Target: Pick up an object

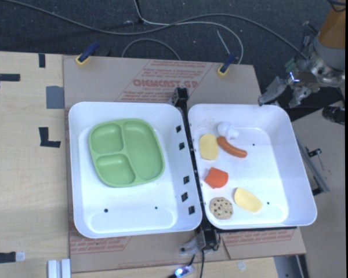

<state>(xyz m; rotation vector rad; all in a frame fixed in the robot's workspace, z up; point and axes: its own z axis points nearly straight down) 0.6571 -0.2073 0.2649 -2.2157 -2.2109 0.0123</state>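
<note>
Camera view, looking down on bench: two white bins side by side on a cardboard sheet (162, 80), held w/ two yellow-blue clamps, one at upper left (87, 53), one at upper right (227, 65).

Left bin (81, 201) holds a green divided plate (126, 152), three compartments, lying in the bin's upper half, slightly rotated.

Right bin (296, 172) holds the loose items. A yellow piece (208, 146) sits near the bin's left wall; just right of it an orange-red sausage (232, 147) lies on a slant, its upper end touching or nearly touching a small white object (226, 130) that's hard to make out vs. the white floor. Below, an orange-red wedge (216, 178) sits mid-left. Near the front wall: a chocolate-chip cookie (221, 208) and, beside it to the right, a yellow lemon-like piece (247, 200), apart from the cookie.

Gripper (284, 88) is at upper right, outside the right bin, above its far-right corner, w/ the grey wrist and orange band (333, 22) behind it. Two dark fingers look spread apart, i.e. open, nothing between them. It's well apart from every item in the bin; nothing lies between it and them except the bin rim.

Black cables (162, 22) run across the dark floor beyond the bench.
</note>
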